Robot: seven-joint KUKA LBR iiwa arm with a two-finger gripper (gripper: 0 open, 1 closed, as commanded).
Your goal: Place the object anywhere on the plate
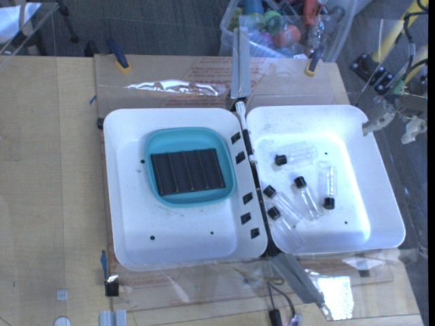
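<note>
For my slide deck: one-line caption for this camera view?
Teal plate in the left bin; clear black-capped vials scattered in the right bin.

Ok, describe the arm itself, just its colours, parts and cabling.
The arm appears at the right edge as a blurred cluster of pale grey-white parts. Black blocks sit on its upper left side. A yellow cable curves down toward it from above. Finer markings are too blurred to tell.

Bench: pale wood, far across from my pincer.
Cardboard: brown sheet on the bench, nearer my pincer.
Floor: dark grey, beyond the bench.
Tub: clear, heaped with coloured bits, just beyond my pincer.
Light: glare on tape.
</note>
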